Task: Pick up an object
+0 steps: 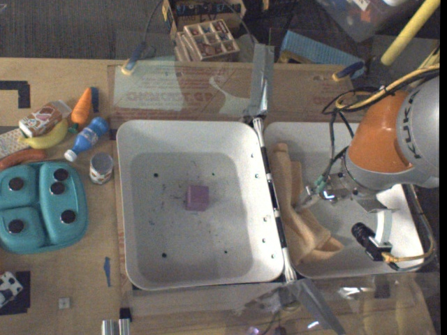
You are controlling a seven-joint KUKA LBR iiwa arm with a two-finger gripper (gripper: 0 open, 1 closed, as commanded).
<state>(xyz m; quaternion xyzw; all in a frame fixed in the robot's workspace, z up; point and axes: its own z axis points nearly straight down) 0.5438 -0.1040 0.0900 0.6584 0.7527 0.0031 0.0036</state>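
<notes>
Camera view: arm (412, 142) reads "KUKA".

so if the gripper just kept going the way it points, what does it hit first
Probably the tan cloth lying along the right bin's left side; the gripper sits beside it, though depth is hard to judge from above.

Grey arm (419, 128) — broad orange band (377, 142), black "KUKA" lettering, thin cables trailing.

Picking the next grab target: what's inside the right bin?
In the right bin, a tan cloth lies crumpled along its left wall. The arm hangs over the bin's middle and right, covering the floor beneath it, so anything there is hidden.
</notes>
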